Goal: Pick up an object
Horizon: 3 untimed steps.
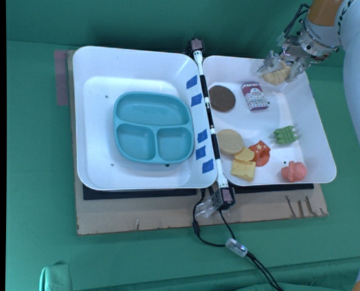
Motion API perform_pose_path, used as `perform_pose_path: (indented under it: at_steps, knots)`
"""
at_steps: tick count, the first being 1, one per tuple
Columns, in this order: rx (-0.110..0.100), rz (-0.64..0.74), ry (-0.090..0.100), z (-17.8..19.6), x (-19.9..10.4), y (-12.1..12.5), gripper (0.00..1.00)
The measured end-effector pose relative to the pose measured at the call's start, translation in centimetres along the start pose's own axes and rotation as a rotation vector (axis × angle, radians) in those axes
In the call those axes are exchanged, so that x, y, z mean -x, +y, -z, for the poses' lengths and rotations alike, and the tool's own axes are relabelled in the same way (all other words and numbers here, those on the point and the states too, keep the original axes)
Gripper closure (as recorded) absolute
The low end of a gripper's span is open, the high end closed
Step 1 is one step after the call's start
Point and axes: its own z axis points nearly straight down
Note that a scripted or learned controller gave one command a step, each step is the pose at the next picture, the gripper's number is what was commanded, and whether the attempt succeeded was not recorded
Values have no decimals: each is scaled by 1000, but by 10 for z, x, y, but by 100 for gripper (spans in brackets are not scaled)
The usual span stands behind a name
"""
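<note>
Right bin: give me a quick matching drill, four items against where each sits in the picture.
Items:
1. brown patty
2. green beans
3. pink piece
4. yellow piece

Places:
A. near corner of the right bin, by its outer rim
B. between the gripper jaws, at the bin's far edge
C. close to the divider, far half of the bin
D. middle of the bin's outer side, right of the round cracker

Pairs: 1-C, 2-D, 3-A, 4-B

No readable text or labels anywhere.
</note>
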Motion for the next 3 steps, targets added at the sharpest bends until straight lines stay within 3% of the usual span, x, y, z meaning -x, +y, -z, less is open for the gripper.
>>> perform_pose_path:
  at_steps: [1,2,3]
  knots:
    - [-1,5,1,126,-57,-24,100]
    - [-2,4,2,136,-105,-5,100]
    - [-8,1,3,140,-87,-32,100]
